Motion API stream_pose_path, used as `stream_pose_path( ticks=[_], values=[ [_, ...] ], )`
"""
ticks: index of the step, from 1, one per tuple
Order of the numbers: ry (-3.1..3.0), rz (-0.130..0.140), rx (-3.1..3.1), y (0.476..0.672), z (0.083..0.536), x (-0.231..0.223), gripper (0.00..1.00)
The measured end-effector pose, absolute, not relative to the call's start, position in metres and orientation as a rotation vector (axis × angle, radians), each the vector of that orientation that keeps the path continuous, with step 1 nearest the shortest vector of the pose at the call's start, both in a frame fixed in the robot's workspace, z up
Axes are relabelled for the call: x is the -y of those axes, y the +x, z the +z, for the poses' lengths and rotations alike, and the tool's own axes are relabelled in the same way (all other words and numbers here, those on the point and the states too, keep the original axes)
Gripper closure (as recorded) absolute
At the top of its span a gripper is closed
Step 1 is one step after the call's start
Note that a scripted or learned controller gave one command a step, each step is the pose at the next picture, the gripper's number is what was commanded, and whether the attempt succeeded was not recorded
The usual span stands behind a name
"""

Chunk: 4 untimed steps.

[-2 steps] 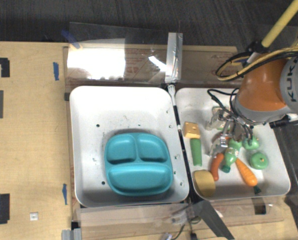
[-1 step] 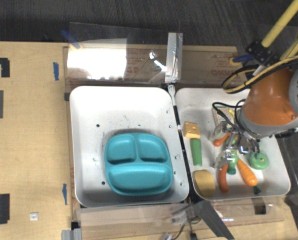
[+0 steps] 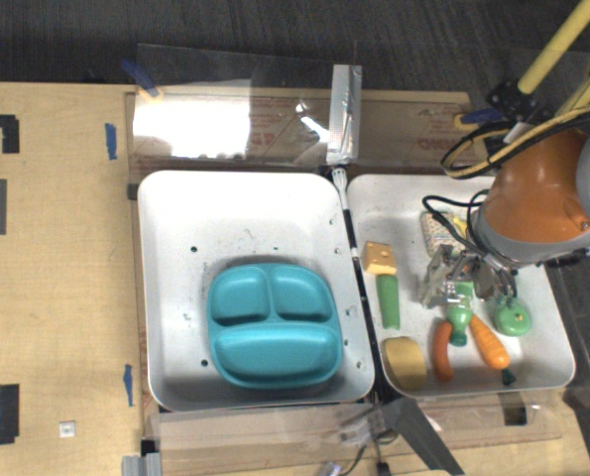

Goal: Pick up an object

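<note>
A: Where does the pick stand?

B: Not done, as far as I can judge. The grey arm with the orange band reaches in over the right-hand shallow white bin, and its gripper sits low among the toys near that bin's middle.

A: Are the fingers on anything?

B: I cannot tell. The metal parts blur into the clutter, so whether the fingers are spread or pressed together is unclear, and nothing is plainly seen pinched between them.

A: What could it take?

B: Just under the gripper lies a small green-and-white plastic piece, with a round green toy beside it. Toward the bin's near edge are an orange plastic carrot and a red-orange sausage-shaped toy. Along the bin's left wall are a long green plastic stick, a yellow block and a tan rounded lump.

A: And the other bin?

B: The left-hand white bin holds a teal divided plastic tray, untouched. A firm grip and the lift both remain, in my judgement.
</note>
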<state>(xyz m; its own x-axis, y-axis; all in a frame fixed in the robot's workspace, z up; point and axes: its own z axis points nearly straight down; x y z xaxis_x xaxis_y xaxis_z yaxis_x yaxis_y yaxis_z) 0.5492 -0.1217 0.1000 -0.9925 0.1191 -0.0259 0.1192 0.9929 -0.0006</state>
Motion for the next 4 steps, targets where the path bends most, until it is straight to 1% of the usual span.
stream_pose_path(
  ticks=[1, 2, 3, 4],
  values=[
    [0.083, 0.001, -3.130, 0.551, 0.204, 0.076, 1.00],
    [-0.250, 0.002, -3.124, 0.518, 0.089, 0.102, 1.00],
    [-0.250, -0.001, -3.121, 0.519, 0.089, 0.102, 0.00],
    [-0.267, -0.004, -3.116, 0.492, 0.089, 0.137, 0.00]
  ],
)
